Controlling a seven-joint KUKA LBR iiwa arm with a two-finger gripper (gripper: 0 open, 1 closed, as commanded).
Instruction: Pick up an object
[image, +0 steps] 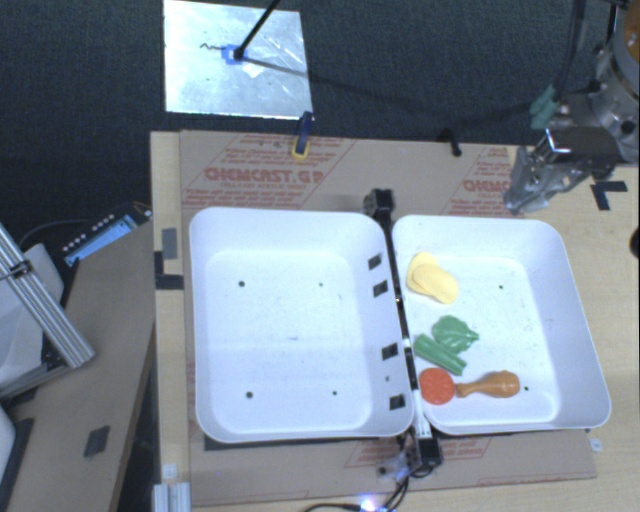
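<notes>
Overhead slanted view of the worktop (120, 300) with two shallow white bins side by side. My jaws (527, 192) hung beyond the far right corner of the right bin (560, 300), above the cardboard sheet (270, 170) under the bins, well apart from every object; whether they stood open or closed could not be told from this angle, and nothing showed between them. The right bin contained four items along its left half: a yellow object (432, 278) nearest the far side, a green leafy object (447, 341) below it, a red round object (436, 386) near the front edge, and a tan drumstick-shaped object (492, 385) just beside the red one, apparently touching it. The left bin (290, 320) lay against the right bin, joined by dark clips (382, 290) along the shared edge.
</notes>
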